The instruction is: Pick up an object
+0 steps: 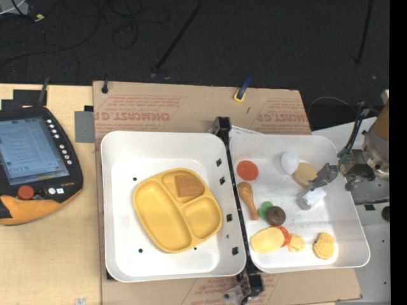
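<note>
One claw low in right-frame bin, finger state unreadable, over white piece; approach step; next: confirm contact, pinch, lift

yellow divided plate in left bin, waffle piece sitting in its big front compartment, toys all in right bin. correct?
Not quite. The camera view shows the waffle piece in a small rear compartment of the yellow divided plate, not the big front one. Plate in the left bin and toys in the right bin are right.

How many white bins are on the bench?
2. The left bin holds a yellow divided plate; the right bin holds small toy foods, with the gripper reaching in.
</note>
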Controlling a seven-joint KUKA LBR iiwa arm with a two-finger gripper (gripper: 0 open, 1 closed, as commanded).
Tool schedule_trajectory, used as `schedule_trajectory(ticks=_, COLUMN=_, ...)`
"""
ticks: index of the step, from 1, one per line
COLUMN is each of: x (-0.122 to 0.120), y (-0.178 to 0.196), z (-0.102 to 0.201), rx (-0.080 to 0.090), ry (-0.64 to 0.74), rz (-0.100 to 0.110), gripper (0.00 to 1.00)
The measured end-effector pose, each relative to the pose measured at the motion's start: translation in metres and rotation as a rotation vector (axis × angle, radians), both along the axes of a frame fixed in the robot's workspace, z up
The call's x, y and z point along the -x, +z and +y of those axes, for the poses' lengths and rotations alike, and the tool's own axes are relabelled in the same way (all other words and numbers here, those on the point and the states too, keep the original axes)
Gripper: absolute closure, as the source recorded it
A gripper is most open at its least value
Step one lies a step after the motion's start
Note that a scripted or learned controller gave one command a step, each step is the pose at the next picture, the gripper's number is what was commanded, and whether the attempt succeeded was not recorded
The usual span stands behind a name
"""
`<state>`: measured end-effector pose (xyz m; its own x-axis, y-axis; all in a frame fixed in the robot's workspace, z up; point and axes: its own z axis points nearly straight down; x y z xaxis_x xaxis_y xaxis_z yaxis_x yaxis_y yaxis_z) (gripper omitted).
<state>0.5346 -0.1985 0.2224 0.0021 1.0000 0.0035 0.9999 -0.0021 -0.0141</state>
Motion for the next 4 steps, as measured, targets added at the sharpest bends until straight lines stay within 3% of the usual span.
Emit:
schedule_trajectory(ticks=1, x=-0.003, y=0.007, z=0.000, rx=0.003, ry=0.002, rz=-0.013, gripper=0.00)
schedule_trajectory(ticks=4, x=0.004, y=-0.138, z=0.010, rx=0.001, ry=0.003, rz=-0.010, gripper=0.00)
